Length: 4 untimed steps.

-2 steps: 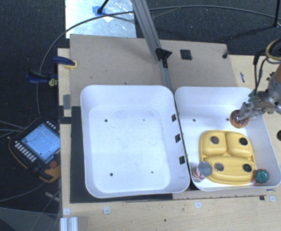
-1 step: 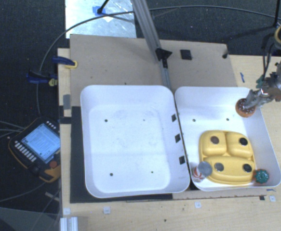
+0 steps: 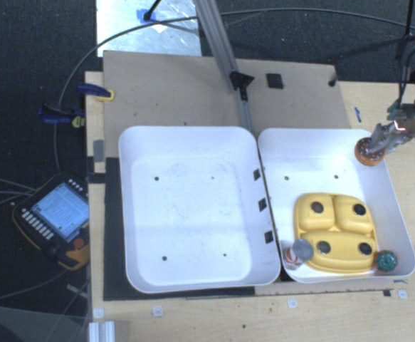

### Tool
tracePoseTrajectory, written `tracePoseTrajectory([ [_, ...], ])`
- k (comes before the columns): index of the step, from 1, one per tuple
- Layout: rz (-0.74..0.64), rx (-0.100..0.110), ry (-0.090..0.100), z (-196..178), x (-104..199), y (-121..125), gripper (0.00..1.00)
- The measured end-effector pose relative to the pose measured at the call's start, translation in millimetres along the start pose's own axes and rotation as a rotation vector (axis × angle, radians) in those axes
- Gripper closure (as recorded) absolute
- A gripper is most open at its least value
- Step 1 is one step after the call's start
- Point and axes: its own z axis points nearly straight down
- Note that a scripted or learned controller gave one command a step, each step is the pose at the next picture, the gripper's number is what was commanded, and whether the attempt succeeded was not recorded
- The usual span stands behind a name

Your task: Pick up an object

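Observation:
My gripper [image 3: 382, 140] hangs over the right bin's [image 3: 314, 155] far right corner, reaching in from the right edge of the camera view. A small round orange-brown object [image 3: 369, 152] sits right at its tip, by the bin's rim; whether it is gripped is unclear. A large yellow four-lobed object [image 3: 335, 232] with black dots lies in the bin's near half. A small grey and red piece [image 3: 297, 252] rests against its near left side. At the near right corner lies a teal ball [image 3: 386, 261].
The left bin [image 3: 186, 205] lies beside the right one, joined along the middle by black clips [image 3: 263, 204]. A metal pole [image 3: 218, 34] slants across the bench's far side. A teach pendant [image 3: 56, 214] and cables lie on the floor to the left.

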Motion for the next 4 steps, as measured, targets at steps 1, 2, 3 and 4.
tracePoseTrajectory([
  [1,-0.004,0.003,0.003,-5,56,6,1.0],
  [2,-0.004,0.004,0.003,-9,108,3,1.0],
  [3,-0.004,0.004,0.003,-7,154,-2,1.0],
  [4,-0.004,0.005,0.003,-7,209,-5,1.0],
])
